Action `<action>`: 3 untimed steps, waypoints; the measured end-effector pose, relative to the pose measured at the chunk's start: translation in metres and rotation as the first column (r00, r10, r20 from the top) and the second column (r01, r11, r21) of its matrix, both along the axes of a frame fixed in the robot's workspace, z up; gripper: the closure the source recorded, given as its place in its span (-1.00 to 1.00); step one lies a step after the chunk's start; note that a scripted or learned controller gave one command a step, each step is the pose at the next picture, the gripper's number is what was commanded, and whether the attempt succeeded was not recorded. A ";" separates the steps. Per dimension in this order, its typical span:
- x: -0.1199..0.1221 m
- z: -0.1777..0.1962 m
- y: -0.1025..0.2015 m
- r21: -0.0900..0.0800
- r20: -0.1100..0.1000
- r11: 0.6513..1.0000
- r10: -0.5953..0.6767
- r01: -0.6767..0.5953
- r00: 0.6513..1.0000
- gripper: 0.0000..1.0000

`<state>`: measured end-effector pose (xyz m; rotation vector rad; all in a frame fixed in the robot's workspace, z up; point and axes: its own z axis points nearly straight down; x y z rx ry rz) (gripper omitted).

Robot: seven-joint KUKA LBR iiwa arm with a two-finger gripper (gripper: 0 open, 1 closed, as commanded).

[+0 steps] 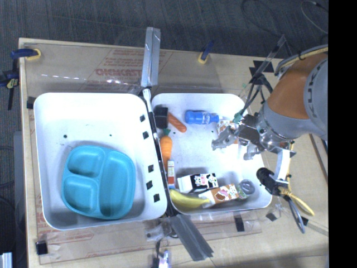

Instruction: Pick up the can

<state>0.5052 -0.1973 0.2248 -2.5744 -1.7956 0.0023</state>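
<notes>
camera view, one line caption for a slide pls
Grey KUKA arm's gripper hovers inside the right white bin near a blue bottle; a small can sits by the near wall.

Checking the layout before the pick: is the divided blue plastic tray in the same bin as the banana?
No, the divided blue plastic tray lies in the left white bin, the yellow banana in the right white bin.

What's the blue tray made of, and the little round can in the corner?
The blue tray looks like smooth moulded plastic: one even colour, rounded compartments, a soft sheen. The can seems to be metal, since its round top looks grey and a bit shiny, but it is too small to be sure.
</notes>
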 end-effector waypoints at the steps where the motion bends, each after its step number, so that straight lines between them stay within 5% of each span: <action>1: 0.017 -0.137 0.044 -0.002 -0.004 0.987 -0.160 0.160 0.987 -1.00; 2: -0.018 -0.135 -0.003 0.000 -0.001 0.956 -0.295 0.295 0.956 -1.00; 3: -0.028 -0.115 -0.007 -0.002 0.001 0.942 -0.334 0.334 0.942 -1.00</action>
